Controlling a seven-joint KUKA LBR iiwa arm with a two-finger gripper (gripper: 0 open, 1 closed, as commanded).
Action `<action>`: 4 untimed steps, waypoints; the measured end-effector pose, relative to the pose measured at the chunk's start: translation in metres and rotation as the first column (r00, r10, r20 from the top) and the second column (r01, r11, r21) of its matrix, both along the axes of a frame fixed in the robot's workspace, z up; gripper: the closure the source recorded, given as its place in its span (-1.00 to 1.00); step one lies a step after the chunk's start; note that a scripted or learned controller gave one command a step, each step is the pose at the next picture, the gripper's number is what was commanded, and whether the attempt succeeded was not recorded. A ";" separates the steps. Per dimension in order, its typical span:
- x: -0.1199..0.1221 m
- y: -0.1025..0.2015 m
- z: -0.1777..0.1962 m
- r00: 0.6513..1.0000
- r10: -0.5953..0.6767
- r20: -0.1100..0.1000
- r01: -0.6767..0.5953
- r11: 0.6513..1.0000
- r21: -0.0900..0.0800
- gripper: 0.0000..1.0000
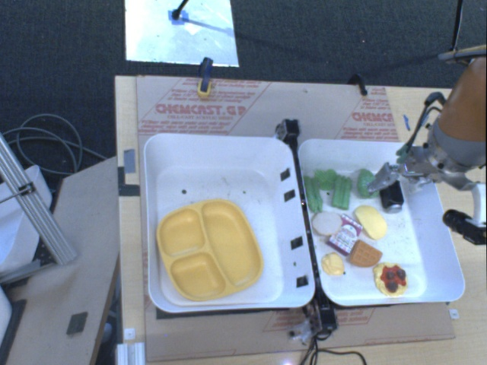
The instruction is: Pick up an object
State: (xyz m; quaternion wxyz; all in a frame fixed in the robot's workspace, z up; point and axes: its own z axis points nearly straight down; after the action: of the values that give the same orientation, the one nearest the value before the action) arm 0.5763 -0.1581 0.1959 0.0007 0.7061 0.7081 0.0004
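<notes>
Gripper (384, 178) hangs low over the back half of the right bin (430, 238), at the end of the grey arm (456, 139) that comes in from the right. From this angle I cannot tell whether it is parted or closed. The nearest object is a small green piece (365, 179), just beside the gripper's tip on the left. Whether the two touch cannot be made out. Further left, near the bin's inner wall, lies a cluster of green toy vegetables (327, 182). Toward the front, just below the gripper, is a yellow oval toy (370, 220), with a white round piece (327, 223) to its left and a small red-and-white packet (346, 236) between them, a little nearer the front. In front of the packet sits a brown slice (364, 253), with a small yellow lump (332, 264) beside it. Near the front wall is a yellow disc with a red topping (391, 277), well apart from the gripper. The left bin (228, 169) holds a yellow divided tray (209, 247), lying flat in its front half.
</notes>
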 end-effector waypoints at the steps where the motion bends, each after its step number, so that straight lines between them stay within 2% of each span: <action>1: 0.018 -0.035 -0.090 1.000 -0.001 0.020 0.002 1.000 -0.014 -1.00; 2: 0.097 -0.034 -0.110 1.000 0.005 0.009 -0.005 1.000 -0.003 -1.00; 3: 0.082 -0.042 -0.111 1.000 -0.002 0.001 0.002 1.000 -0.001 -1.00; 4: 0.084 -0.041 -0.099 1.000 0.003 0.005 -0.003 1.000 -0.003 1.00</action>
State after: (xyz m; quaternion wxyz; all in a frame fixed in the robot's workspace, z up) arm 0.6604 -0.1995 0.0971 0.0034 0.7052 0.7090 0.0011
